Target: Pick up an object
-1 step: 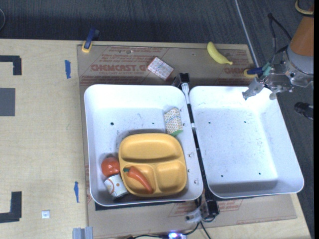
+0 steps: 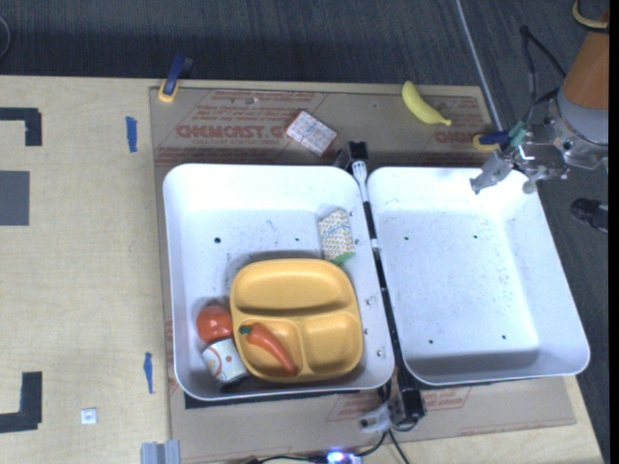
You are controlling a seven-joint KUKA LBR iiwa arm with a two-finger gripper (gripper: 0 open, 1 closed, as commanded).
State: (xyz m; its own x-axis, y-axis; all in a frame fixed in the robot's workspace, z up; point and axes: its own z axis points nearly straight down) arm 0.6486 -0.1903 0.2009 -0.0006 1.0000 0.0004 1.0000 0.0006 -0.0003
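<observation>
My gripper (image 2: 503, 174) is hovering over the right bin's (image 2: 542, 356) far right corner — whether it's parted or closed, I cannot tell, and I'm seeing nothing in it. The yellow tray (image 2: 295, 317), orange toy (image 2: 213, 323) and packet (image 2: 336, 232) are lying in the left bin (image 2: 193, 201).

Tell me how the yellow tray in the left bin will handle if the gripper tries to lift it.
The yellow tray looks like stiff moulded plastic, so it probably won't flop. It is wide and smooth, so fingers would likely slip unless they pinch a rim. The orange toy in it may slide.
</observation>
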